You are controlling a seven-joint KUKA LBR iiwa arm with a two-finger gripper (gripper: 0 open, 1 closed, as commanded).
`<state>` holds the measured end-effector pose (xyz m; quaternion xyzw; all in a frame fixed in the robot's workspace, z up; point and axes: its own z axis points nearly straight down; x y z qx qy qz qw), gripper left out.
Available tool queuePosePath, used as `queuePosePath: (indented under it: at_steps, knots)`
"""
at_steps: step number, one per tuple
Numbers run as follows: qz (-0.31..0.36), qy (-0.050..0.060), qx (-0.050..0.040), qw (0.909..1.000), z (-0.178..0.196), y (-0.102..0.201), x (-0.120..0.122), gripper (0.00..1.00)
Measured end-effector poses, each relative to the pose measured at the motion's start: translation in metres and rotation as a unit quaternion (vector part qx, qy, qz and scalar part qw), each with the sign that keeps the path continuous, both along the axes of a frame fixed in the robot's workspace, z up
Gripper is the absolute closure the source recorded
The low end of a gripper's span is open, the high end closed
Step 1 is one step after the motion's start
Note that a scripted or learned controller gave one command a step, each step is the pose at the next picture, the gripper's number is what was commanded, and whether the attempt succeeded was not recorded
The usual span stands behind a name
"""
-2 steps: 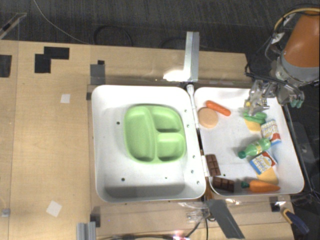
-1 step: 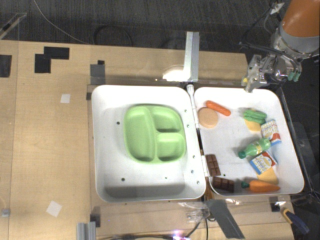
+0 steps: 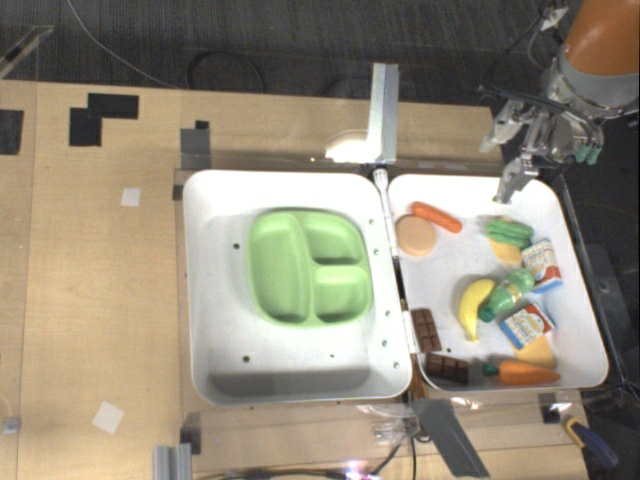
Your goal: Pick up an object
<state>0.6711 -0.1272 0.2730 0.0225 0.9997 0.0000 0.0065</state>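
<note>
Camera view: your claw (image 3: 512, 183) hangs over the far right corner of the right bin (image 3: 590, 363), nothing between its fingers; open or closed, can't tell from this angle. Left bin (image 3: 200, 268) carries a green divided tray (image 3: 305, 266). Pick one target and commit: the green item (image 3: 509, 232) with yellow under it lies nearest, just in front of the claw, near side. Carrot (image 3: 437, 217) and round tan piece (image 3: 416, 236) sit further to the left. Banana (image 3: 474, 306), green bottle (image 3: 507, 293) and small cartons (image 3: 540, 265) crowd together mid-bin, so avoid that clump. Come down straight, centre over the item, don't clip the bin wall
</note>
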Motion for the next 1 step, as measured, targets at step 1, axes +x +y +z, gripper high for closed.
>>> queuePosePath:
  at_steps: [1]
  knots:
    - [-0.010,0.006,0.0009,0.9999,-0.1486,-0.0408,-0.0395,0.00]
